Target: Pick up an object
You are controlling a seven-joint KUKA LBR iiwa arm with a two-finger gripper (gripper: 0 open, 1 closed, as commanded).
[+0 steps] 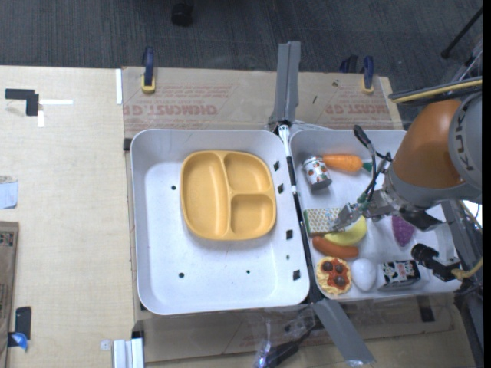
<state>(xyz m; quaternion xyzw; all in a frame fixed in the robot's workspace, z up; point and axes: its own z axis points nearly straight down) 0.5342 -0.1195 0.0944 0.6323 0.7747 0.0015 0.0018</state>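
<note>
Item: your hand [347,216], fingers narrowly parted and gripping nothing, is hovering directly over the banana [349,233], whose long axis is running crosswise just beneath it.

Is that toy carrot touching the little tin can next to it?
Apart. The camera view shows a thin strip of white bin floor between the carrot and the tin can, though they lie close together.
</note>
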